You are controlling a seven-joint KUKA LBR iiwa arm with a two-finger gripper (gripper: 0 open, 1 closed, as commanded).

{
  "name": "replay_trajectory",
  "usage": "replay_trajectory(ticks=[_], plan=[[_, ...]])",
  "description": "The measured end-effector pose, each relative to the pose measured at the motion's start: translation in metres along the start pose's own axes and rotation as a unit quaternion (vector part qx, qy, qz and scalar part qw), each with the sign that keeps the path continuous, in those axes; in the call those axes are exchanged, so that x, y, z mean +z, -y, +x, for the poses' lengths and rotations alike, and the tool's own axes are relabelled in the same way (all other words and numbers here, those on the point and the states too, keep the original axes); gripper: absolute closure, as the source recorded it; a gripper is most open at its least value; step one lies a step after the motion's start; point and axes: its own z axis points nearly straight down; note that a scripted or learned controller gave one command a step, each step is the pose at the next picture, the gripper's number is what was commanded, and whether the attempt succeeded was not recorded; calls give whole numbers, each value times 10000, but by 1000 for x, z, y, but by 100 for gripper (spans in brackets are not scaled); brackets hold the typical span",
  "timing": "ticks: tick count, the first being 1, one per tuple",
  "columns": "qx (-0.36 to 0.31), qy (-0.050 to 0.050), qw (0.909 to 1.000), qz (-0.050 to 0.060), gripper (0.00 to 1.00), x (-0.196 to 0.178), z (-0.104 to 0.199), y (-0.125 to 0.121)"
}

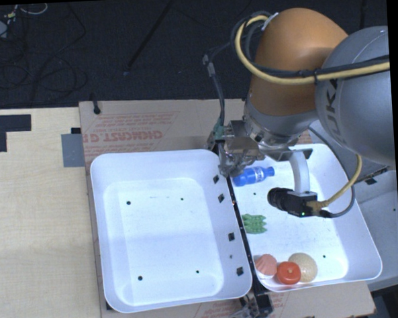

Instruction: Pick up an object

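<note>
Camera view, looking down at a slant on 2 white bins set side by side on a cardboard sheet [150, 128] over the pale wooden bench [35, 225]. My arm [301, 68] comes in from the right, orange band above the wrist, yellow cable looped over it. My gripper [234, 161] hangs over the upper left corner of the right bin [355, 246], close against the divider between the bins. Its metal body blocks the tips; I cannot tell how the gripper is set, and nothing visible sits between its tips.

Just beside the gripper, to its right, lies a small blue bottle [252, 176] on its side, white cap end pointing right. Whether I touch it, I cannot tell. Below it, near the divider, a green ridged piece [254, 223] lies flat. At the lower edge of the right bin, 3 round items cluster, touching: a pinkish one [265, 264], a red tomato-like one [288, 272], a cream one [304, 265]. A black cylindrical fitting [290, 201] on my arm's cable hangs over the bin's middle.

Left bin [107, 194]: white floor with small dark holes.
</note>
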Motion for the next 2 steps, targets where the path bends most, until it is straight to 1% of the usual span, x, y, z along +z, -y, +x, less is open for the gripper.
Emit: replay_trajectory(ticks=[1,2], plan=[[5,0,10000,11,100,-46,56,15],[30,24,10000,75,100,46,65,-5]])
